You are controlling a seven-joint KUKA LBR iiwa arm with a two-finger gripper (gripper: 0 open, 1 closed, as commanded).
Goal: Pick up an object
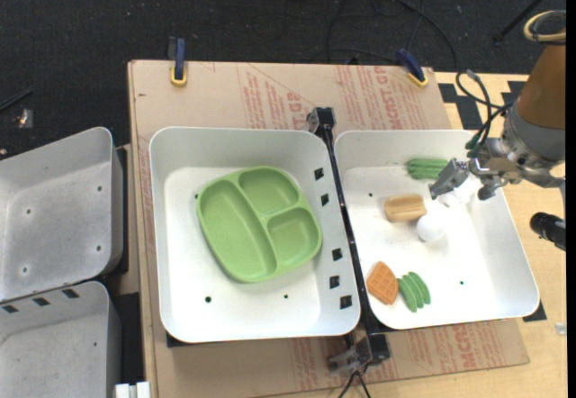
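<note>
My gripper (468, 184) hangs over the upper right part of the right bin (504, 297), its fingers (446, 179) spread open with nothing between them. A green vegetable piece (426, 168) lies just to its left. A tan bread-like block (404, 207) and a white egg (432, 228) sit below and left of the gripper. Near the bin's front left corner lie an orange waffle (382, 283) and a green pea pod (414, 290).
The left bin (180, 297) holds a green divided plate (259, 223). A black divider with clips (335, 207) runs between the bins. Grey metal trays (54, 207) stand off the bench to the left. Cables trail near the arm at the right.
</note>
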